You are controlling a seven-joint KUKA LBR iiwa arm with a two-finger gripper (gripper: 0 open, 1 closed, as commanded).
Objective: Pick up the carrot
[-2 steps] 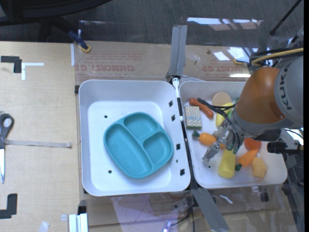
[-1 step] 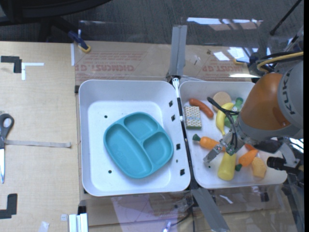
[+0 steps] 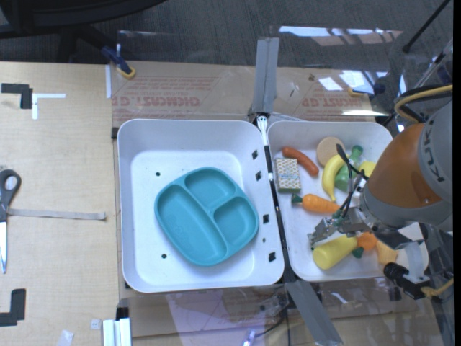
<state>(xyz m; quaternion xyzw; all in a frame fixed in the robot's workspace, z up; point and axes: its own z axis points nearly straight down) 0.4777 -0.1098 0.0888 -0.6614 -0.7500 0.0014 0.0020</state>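
The carrot is orange with a pale stub at its left end. It lies flat in the middle of the right bin, pointing left to right. My gripper hangs low in that bin, just below the carrot and over the left end of a yellow pear-shaped toy. The carrot lies free beside the gripper, apart from it. The arm's orange band covers the bin's right side.
A red pepper, a speckled block, a banana, a tan disc and a green piece crowd the right bin's far half. A small orange piece lies by the yellow toy. The left bin holds a blue divided plate.
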